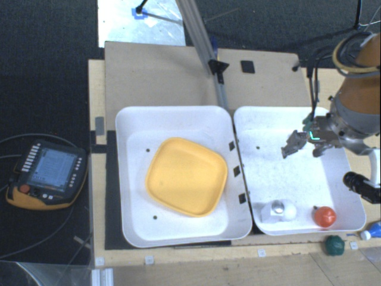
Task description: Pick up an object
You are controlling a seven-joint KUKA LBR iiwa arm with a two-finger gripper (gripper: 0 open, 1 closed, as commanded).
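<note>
While the gripper (303, 143) hangs spread and empty, the red ball (324, 217) below it must be centred between the fingers before closing.

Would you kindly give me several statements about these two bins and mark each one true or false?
1. The yellow plate lies in the left bin. True.
2. The red ball sits in the left bin. False: it is in the right bin, near the front edge.
3. The gripper hangs over the right bin. True.
4. The gripper holds the red ball. False: the ball rests on the bin floor, apart from it.
5. A green ball lies outside the bins. True.
</note>
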